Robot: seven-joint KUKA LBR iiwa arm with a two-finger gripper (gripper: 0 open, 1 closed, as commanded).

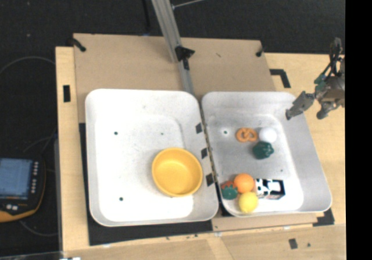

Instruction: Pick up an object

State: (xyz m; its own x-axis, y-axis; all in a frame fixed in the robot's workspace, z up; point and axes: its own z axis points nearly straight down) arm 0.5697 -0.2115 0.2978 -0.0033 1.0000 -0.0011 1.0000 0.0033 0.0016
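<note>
While the claw (310, 106) hangs at the right edge of the frame, just over the upper right rim of the right bin (302, 154), its two fingers stand spread apart with nothing between them. Every candidate in that bin lies to the left of it and lower in the frame. Nearest are the white ball (268, 134) and the dark green toy (263, 150), close together, with the orange pretzel-shaped piece (246, 134) just beyond them to the left. Farther down, at the bin's lower edge, sit the orange ball (244, 182), the yellow ball (248, 202) and a black-and-white block (271, 188), crowded against each other. The yellow bowl (176, 171) rests in the left bin (116, 136), well apart from the claw. The shortest reach would likely run down and to the left toward the white ball, though its round shape may slip.
</note>
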